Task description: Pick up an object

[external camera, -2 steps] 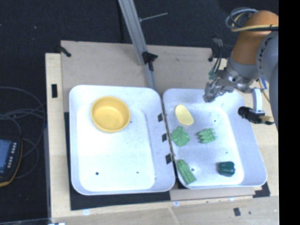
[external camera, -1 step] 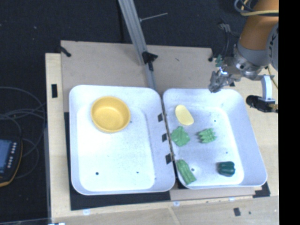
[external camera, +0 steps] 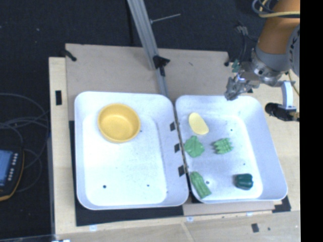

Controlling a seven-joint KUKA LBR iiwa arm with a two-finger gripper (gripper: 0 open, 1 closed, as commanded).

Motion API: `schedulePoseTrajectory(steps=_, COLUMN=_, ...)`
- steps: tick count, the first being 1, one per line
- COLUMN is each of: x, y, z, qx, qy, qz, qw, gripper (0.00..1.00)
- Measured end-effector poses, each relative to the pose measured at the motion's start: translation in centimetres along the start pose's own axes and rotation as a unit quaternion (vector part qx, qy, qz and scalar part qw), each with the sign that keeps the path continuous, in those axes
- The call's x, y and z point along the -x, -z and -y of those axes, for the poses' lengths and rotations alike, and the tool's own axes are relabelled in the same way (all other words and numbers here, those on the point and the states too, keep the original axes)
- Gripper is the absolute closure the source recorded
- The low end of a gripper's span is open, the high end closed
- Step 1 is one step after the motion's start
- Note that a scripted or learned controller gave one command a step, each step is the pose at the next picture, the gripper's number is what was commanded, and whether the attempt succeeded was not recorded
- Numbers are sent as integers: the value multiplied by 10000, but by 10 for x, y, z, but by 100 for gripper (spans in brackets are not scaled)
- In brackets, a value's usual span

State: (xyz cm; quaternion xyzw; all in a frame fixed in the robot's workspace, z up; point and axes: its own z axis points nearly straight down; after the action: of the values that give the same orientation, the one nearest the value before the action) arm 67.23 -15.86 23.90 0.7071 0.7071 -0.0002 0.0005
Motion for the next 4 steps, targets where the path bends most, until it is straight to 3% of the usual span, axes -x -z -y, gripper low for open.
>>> schedulePoseTrajectory(steps=2, x=-96, y=-7, z=59, qx=4, qy=13, qz=-7, qw=10000, gripper=100)
schedulePoseTrajectory(steps=4, x=-189, y=7, z=95, qx=6, qy=19, qz=-11, qw=10000, gripper=100)
